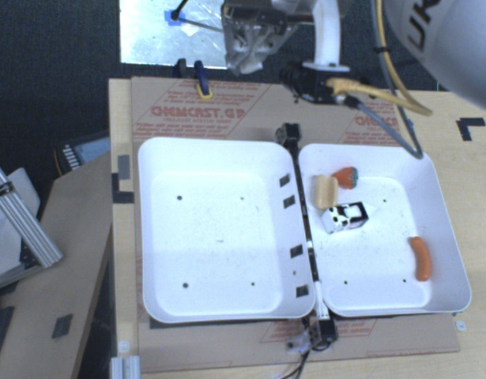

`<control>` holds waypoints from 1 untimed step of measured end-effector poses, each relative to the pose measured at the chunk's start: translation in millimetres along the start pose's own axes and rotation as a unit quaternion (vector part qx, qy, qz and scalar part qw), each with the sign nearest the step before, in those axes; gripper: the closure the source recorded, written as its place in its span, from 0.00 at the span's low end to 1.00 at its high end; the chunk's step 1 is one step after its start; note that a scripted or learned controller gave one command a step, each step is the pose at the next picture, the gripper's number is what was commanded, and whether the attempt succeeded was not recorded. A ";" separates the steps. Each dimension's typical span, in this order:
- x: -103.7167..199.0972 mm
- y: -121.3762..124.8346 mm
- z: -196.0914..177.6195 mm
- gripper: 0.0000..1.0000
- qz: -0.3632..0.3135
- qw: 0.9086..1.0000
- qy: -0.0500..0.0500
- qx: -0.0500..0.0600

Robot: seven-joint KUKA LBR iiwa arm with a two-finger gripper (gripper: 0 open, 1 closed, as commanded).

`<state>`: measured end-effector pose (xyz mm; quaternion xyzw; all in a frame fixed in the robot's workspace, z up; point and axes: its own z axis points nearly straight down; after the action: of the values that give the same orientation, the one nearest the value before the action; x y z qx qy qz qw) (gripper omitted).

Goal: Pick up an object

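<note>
1. The gripper point(246, 54) hangs at the top of the view, above the far edge of the cardboard sheet point(227, 113) that lies under both bins. Nothing shows between its fingers, and whether they stand apart or together cannot be told from this angle.
2. Taking the black hinge strip point(302, 227) between the two bins as the landmark: the gripper sits well beyond the strip's far end and a little to its left, up off the bench.
3. The objects all lie in the right bin point(444, 235), right of the strip and well apart from the gripper.
4. A tan, bun-like piece point(325, 191) lies just right of the strip near its far end, with a red and green item point(347, 177) touching it on the side away from the strip.
5. A black and white toy point(346, 216) lies just nearer the camera than the tan piece, close to the strip.
6. An orange sausage-shaped piece point(421, 258) lies far right of the strip, by the bin's right wall.
7. The left bin point(148, 235) lies left of the strip.
8. The arm's grey body point(448, 22) fills the upper right corner, with a yellow cable point(385, 54) looping down from it past the strip's far end.
</note>
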<state>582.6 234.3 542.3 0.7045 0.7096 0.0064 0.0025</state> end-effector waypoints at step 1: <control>-1.5 -19.5 187.1 1.00 0.003 1.000 -0.006 0.014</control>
<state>565.5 233.7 354.9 0.7069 0.7073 -0.0075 -0.0032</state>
